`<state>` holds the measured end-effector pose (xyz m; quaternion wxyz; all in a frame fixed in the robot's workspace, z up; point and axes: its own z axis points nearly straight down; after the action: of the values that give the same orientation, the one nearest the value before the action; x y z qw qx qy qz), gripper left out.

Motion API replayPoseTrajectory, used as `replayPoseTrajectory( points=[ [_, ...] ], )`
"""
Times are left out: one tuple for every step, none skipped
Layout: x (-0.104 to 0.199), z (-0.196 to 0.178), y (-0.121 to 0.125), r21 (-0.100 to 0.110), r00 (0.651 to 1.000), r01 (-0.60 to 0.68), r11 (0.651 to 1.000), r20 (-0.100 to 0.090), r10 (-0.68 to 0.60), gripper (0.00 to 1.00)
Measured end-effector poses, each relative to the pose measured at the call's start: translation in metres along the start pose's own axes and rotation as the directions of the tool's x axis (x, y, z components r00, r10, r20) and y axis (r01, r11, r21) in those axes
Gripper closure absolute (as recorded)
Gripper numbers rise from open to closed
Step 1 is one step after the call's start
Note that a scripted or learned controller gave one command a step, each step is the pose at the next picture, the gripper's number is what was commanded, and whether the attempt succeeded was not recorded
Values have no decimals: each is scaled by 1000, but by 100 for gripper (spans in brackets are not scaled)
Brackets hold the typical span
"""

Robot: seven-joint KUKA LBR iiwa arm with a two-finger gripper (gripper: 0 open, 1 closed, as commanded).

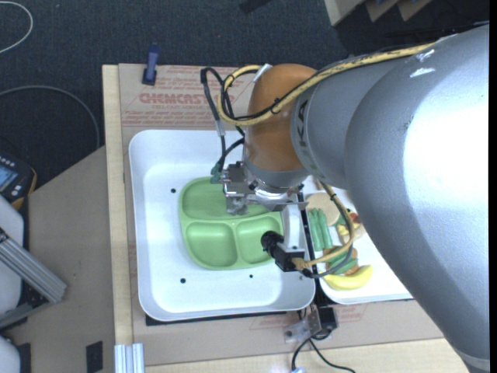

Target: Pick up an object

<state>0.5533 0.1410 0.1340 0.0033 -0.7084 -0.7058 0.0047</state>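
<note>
A light green divided plastic tray (213, 231) lies in the left white bin (159, 208). My gripper (239, 200) hangs over the tray's upper right part, low above or touching it. The wrist and the orange band (276, 127) cover the fingers, and I cannot tell whether anything is held. In the right bin (388, 290) lie a yellow banana-like piece (351, 277), a green item (324, 235) and a small orange-dotted object (351, 222), partly hidden by the arm.
The big grey arm (411, 169) covers the right side of the view and most of the right bin. Cables (221, 99) loop above the wrist. A black fitting (276, 251) with a cable hangs by the bins' shared wall. A blue clip (151, 64) sits at the bench's far edge.
</note>
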Motion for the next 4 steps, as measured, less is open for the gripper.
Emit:
replayPoseTrajectory(
  points=[
    [-36, -112, -20, -22, 1000, 0, 1000, -3, 0, 100],
    [0, -145, -78, -10, 1000, 9, 1000, -4, -9, 100],
    [4, -272, -76, -27, 1000, 7, 1000, -8, -7, 100],
    [-22, -409, -78, -31, 1000, 4, 1000, -8, -4, 100]
  ],
)
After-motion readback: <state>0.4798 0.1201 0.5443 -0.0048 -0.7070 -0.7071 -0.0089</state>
